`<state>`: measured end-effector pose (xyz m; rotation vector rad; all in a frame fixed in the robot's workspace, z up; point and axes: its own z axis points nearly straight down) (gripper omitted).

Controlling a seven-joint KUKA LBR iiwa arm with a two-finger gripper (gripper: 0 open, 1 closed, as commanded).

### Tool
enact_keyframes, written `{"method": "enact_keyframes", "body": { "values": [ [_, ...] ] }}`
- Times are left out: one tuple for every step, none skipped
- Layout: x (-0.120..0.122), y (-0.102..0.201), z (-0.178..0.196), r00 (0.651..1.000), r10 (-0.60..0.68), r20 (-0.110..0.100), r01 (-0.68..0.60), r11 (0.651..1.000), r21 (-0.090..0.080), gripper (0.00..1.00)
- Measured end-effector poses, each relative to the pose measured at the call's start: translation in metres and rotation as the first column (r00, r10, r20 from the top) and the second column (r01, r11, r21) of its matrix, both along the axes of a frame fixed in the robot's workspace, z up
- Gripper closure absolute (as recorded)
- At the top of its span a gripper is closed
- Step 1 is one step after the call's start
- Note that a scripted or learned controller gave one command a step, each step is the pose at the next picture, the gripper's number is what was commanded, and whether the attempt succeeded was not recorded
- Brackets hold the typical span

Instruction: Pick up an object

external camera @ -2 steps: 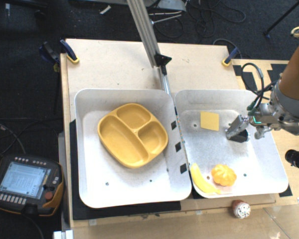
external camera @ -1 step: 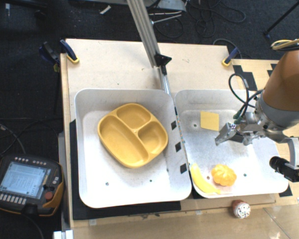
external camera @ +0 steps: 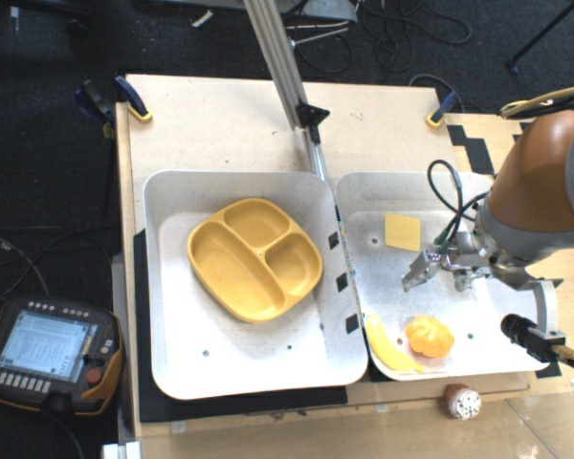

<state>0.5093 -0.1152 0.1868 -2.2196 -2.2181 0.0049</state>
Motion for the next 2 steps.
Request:
{"method": "enact_keyframes", "body": {
  "values": [
    [-0.009, 0.006, -0.05, 1.0, 0.0, -0.001, 0.0, 1.0, 0.001, 0.0],
    [-0.007, 0.006, -0.037, 1.0, 0.0, 0.004, 0.0, 1.0, 0.0, 1.0]
  ]
}}
